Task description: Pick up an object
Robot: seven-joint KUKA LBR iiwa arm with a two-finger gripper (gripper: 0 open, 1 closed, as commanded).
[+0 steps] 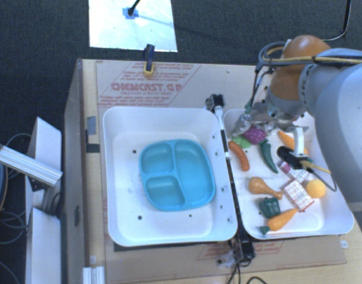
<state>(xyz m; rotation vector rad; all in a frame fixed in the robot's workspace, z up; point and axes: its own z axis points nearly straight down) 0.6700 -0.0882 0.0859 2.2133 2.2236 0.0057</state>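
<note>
Nearest the lens, a toy carrot is lying at the near edge of the right bin, just beside a dark green toy. A toy drumstick, a red-and-white packet and a yellow toy lemon are crowding the middle behind them. Farther back, a green toy pepper and an orange toy sausage are lying on either side of a purple toy vegetable near the bin's far left corner. The grey arm is reaching in from the right and holding its jaws low over that corner, directly above the purple toy. Whether they are released or clenched cannot be told from this angle, and nothing is visibly lifted.

The step in hand is judged to be the approach to a grasp, with the purple toy the likely target. The next move is calling for a clean descent around it, without nudging the sausage and pepper close by.

On the same cardboard-covered surface, the left bin is carrying a blue divided plate.
</note>
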